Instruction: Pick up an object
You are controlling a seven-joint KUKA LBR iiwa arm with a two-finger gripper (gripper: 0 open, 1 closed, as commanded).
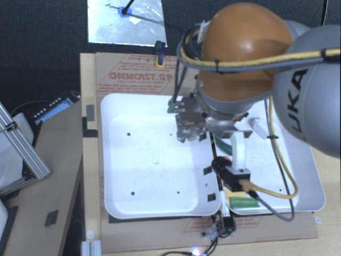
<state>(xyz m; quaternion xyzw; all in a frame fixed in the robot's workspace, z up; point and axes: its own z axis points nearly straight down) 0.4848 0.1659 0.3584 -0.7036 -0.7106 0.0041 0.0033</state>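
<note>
My gripper (187, 128) hangs over the right edge of the left white bin (133, 159), close to the wall it shares with the right bin (303, 191). The view does not show anything held in it. A green object (224, 146) lies in the right bin just right of the gripper, partly hidden by the wrist. At that bin's front edge rests a flat yellow-green object (242, 202). A small white piece (259, 128) shows under the arm. The arm's orange band (240, 47) and grey body cover most of the right bin.
The bins sit on a brown cardboard sheet (133, 76). A shiny foil sheet (125, 12) lies beyond them. A metal rail (21, 148) and a dark device (53, 108) stand on the bench to the left.
</note>
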